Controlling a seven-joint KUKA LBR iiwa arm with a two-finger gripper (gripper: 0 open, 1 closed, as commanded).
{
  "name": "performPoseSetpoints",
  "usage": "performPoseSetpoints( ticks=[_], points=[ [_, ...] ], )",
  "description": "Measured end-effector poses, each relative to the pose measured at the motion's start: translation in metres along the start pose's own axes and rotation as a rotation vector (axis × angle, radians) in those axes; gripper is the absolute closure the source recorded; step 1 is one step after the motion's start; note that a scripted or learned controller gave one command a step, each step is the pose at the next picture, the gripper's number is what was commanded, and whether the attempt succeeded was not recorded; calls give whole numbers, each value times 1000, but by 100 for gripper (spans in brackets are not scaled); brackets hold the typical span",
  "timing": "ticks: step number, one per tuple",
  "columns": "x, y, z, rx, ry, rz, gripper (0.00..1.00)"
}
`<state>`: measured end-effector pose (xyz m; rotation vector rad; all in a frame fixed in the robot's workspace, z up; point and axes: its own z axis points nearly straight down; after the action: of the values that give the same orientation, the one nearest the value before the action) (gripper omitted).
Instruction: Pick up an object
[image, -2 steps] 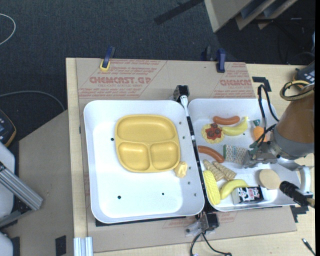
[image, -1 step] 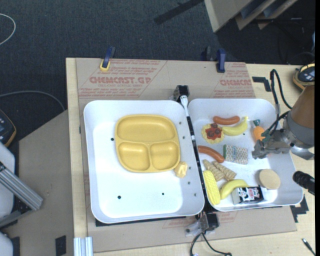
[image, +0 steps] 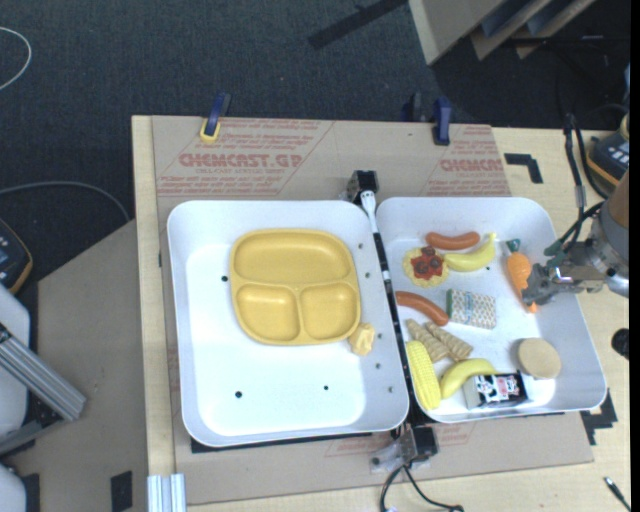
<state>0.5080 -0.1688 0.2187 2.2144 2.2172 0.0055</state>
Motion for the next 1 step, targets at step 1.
performPoseSetpoints(
  ticks=[1],
  points=[
    [0,1,-7,4,1,0,100]
  ],
)
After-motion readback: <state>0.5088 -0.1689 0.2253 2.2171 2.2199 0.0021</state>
